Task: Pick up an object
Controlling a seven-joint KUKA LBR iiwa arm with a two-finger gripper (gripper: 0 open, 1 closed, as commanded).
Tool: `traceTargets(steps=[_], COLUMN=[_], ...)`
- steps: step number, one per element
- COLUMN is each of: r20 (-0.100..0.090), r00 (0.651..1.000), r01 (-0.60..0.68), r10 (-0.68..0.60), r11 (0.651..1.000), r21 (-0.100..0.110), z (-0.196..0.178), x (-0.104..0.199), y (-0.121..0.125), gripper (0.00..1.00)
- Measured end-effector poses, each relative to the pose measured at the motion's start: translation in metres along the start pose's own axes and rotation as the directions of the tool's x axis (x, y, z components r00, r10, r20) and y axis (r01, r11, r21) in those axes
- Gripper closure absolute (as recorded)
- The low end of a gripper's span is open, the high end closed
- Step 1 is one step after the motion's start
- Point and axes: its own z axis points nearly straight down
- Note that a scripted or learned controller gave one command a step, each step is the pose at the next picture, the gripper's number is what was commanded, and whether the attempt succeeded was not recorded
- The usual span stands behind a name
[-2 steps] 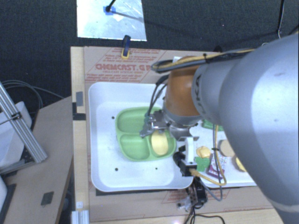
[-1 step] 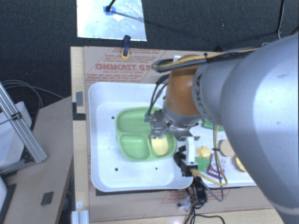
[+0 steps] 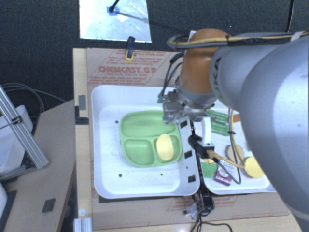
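Observation:
A light green divided tray [image 3: 140, 129] lies in the left white bin [image 3: 108, 144]. A pale yellow oval object [image 3: 165, 147] rests in the tray's lower right compartment. My gripper [image 3: 170, 114] hangs over the tray's upper right edge, just above the yellow object. The grey arm with its orange band covers much of the right side.
The right bin [image 3: 241, 187] holds a green ribbed item [image 3: 218, 122], a yellow round object [image 3: 253, 167], a brown wooden piece [image 3: 237, 151], a small green block [image 3: 209, 169] and a dark red packet [image 3: 222, 178]. A cardboard sheet [image 3: 125, 66] lies behind the bins.

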Motion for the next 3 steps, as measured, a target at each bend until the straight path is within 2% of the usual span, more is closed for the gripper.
traceTargets(steps=[1,2,3], r20=[0.002,-0.001,-0.006], r00=[1.0,1.0,1.0], r01=[-0.006,0.006,0.014], r10=[0.006,-0.006,-0.014], r11=[1.0,1.0,1.0], r21=[0.001,0.007,0.007], z=[-0.039,0.005,0.002], x=[-0.073,-0.036,0.084], y=[0.022,0.04,0.01], gripper=[1.0,1.0,1.0])
